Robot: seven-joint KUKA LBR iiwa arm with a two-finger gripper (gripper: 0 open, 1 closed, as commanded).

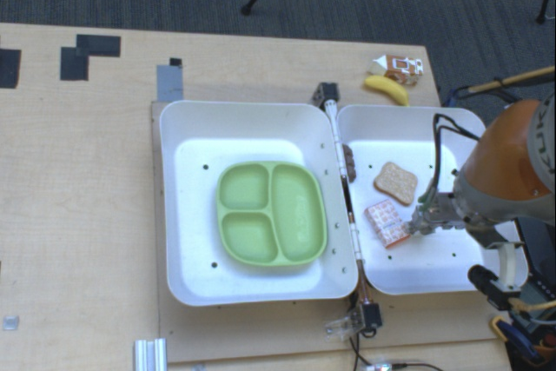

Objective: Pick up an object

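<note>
In the right bin, low over its floor: the gripper sits just beside the right edge of a small pink-and-red packet. From where I stand I cannot tell whether the claw is apart or together; the tips are small and dark against wrist clutter. Nothing visibly between them.

Risks, as I judge them:
- Packet lies flat on the bin floor, tilted diagonally. A flat, thin thing gives the claw little to bite; closing from the side may just push it along the smooth white plastic.
- Gripper looks set at the packet's edge, not over its middle. A pinch there could catch a corner only and let it drop on lift.
- Slice of toast lies near, up and left of the packet, apart from it. A shove could slide the packet into it.

Look of the packet: rectangular, pinkish with white patterning, a red strip at its lower end. Seems light, possibly a wrapper or small carton; too small to read.

Left bin holds a green divided plate, well apart from the action. Banana rests on the bench beyond the bins
</note>
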